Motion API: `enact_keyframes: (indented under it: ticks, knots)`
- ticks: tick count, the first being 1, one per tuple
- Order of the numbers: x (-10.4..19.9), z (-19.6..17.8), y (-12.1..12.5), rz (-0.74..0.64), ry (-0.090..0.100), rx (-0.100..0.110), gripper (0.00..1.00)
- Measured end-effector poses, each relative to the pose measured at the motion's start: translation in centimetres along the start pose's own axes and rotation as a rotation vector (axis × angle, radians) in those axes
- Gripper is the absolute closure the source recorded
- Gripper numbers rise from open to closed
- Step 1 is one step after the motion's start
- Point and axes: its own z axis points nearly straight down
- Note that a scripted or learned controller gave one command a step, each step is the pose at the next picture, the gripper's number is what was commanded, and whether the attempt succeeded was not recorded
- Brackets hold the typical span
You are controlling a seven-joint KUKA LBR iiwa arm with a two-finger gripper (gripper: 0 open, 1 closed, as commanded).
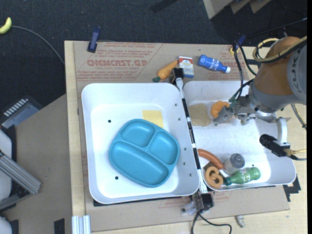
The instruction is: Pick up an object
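Observation:
My gripper [225, 113] is low in the back half of the right bin [253, 94], the arm coming in from the right. A small orange object [217, 107] lies right at the gripper's left tip, touching or nearly touching it. I cannot make out whether it sits inside the gripper. A flat tan piece [198, 115] lies just left of that, by the bin's left wall. At the bin's front lie a reddish sausage [209, 155], a brown ring-shaped pretzel [213, 175], a green bottle [242, 176] and a grey round cap [237, 160].
The left bin [92, 111] holds a blue divided plate [144, 152] and a yellow square slice [152, 116]. Behind the bins on the bench lie an orange carrot [166, 70], a small carton [185, 66] and a blue bottle [213, 64].

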Motion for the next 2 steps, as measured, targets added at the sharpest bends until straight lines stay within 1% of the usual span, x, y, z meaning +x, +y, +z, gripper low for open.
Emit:
enact_keyframes:
  ticks: [1,2]
  knots:
    - [-0.5,3.6,6.0,-0.001,0.001,0.002,0.00]
    - [-0.5,2.5,6.1,-0.001,0.000,-0.001,1.00]
